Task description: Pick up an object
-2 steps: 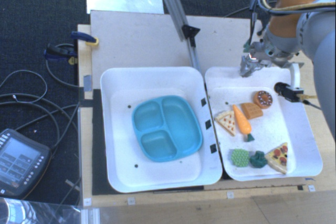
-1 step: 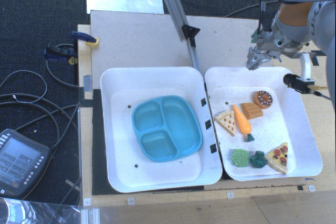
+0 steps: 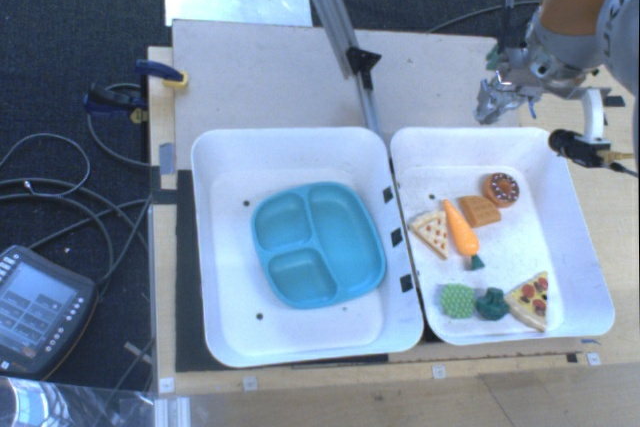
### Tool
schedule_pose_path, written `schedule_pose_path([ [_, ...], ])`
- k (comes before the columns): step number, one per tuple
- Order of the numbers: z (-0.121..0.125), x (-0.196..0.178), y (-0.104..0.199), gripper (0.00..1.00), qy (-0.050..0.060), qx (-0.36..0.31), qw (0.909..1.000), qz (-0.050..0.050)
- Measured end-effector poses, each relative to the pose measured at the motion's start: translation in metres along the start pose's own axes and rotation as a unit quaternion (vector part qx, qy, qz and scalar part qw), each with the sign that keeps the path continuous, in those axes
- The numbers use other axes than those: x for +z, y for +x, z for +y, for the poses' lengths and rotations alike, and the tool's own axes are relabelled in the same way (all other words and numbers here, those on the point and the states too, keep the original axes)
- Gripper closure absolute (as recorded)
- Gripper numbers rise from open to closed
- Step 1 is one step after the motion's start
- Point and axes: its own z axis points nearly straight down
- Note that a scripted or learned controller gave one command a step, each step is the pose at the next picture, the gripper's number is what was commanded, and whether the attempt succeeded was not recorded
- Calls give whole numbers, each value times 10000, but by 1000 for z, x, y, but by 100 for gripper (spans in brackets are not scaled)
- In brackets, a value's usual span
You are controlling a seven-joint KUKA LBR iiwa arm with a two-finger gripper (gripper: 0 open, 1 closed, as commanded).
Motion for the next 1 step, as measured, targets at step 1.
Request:
schedule_pose_path([
  [1, -15, -1, 59, 100, 25, -33, 10000, 13],
])
